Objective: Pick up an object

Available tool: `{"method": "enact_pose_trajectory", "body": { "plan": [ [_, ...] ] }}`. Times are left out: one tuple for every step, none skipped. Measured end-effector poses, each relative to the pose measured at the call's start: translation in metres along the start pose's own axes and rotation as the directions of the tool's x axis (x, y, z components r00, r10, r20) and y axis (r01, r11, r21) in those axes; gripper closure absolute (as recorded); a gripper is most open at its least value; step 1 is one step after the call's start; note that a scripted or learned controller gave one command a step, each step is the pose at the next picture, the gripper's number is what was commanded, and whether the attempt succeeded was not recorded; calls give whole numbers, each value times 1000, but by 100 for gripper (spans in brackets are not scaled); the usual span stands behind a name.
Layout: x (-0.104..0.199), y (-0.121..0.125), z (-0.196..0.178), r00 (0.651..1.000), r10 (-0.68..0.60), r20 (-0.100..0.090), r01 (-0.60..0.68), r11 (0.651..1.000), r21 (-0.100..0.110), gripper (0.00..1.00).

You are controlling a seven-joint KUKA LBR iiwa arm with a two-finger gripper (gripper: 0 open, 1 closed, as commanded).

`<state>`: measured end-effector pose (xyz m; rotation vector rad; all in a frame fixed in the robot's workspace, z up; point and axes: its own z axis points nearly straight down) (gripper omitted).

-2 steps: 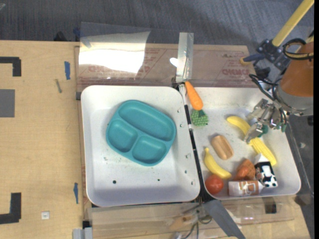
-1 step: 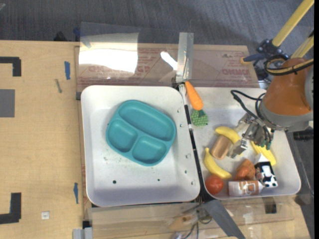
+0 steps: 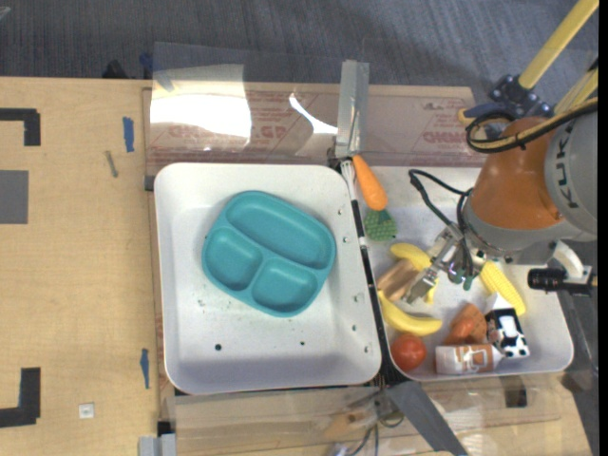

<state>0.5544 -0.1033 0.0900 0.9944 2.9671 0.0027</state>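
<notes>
Bench [image 3: 66, 255]: tan board filling the left of the frame, with black corner marks at its left edge.
Left bin [image 3: 190, 350]: white, centre of the frame, holding the teal plate.
Right bin [image 3: 556, 350]: white, lower right of the frame, crowded with toy food; shares a divider edge with the left bin.
Arm [image 3: 518, 193]: grey with orange band, entering from the right, wrist above the right bin.
Teal plate [image 3: 271, 253]: three compartments, lying flat in the upper middle of the left bin.
Gripper [image 3: 432, 275]: lowered among the food, tip just over the bananas; finger spread cannot be made out, nothing visibly held.
Carrot [image 3: 370, 186]: orange with a green top, lying along the divider at the upper left of the right bin.
Bananas [image 3: 410, 317]: two yellow, curved, one just left of the gripper tip and one below it.
Corn cob [image 3: 502, 288]: yellow, right of the gripper.
Bottle [image 3: 465, 357]: on its side near the bin's lower edge.
Tomato [image 3: 409, 351]: red, lower left corner of the right bin, just beside the lower banana.
Cow toy [image 3: 508, 335]: black-and-white, just right of the bottle.
</notes>
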Motion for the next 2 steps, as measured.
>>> {"method": "enact_pose_trajectory", "body": {
  "plan": [
    [-3,2,-13,1000,-1,10,1,1000,-4,100],
    [-13,72,-90,995,93,-26,-93,995,23,100]
  ]
}}
